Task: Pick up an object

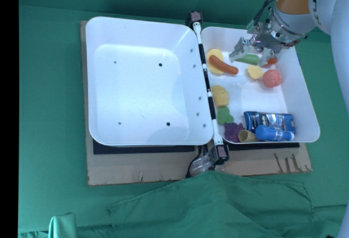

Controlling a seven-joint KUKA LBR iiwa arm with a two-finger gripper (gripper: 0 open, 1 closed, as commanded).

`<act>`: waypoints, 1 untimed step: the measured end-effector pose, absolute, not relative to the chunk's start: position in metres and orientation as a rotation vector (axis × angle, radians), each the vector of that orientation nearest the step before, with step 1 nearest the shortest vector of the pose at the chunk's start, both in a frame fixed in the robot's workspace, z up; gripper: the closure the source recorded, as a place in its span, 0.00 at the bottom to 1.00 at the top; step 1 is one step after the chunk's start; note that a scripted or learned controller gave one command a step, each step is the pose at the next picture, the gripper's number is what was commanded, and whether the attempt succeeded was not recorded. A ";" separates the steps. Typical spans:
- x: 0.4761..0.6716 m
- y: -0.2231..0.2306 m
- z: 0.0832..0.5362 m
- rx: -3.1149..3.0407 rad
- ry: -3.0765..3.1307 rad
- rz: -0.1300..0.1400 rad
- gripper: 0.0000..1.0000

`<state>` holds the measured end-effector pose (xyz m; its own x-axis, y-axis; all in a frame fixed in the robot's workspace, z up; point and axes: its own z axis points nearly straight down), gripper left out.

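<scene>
Nearest us, a rumpled green cloth [218, 204] covers the front of the worktop [49, 95]. Behind it sit the two shallow white plastic bins: the left bin [142, 81] and the right bin [305, 117], which holds all the clutter. At the right bin's front edge lie a blue printed packet [269, 120], a small blue bottle [274, 134], a purple grape-like toy [233, 132] and a green leafy toy [224, 115]. Further in come a pale yellow lumpy piece [220, 95], an orange-pink ball [272, 78] and a red sausage-shaped toy [223, 64].

Farthest back, the tool [252, 52] hangs over a small green wedge-shaped toy [250, 59], which we take as the thing to pick. We cannot tell how the tool is set. The wedge looks light, stiff and smooth, so we judge it best pinched across its narrow sides. The sausage and a yellow slice [254, 72] lie just beside it and could be nudged.
</scene>
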<state>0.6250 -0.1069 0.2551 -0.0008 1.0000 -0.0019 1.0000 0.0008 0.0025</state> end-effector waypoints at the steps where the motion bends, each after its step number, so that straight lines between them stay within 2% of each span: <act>1: 0.562 -0.097 0.184 2.223 2.211 0.005 0.00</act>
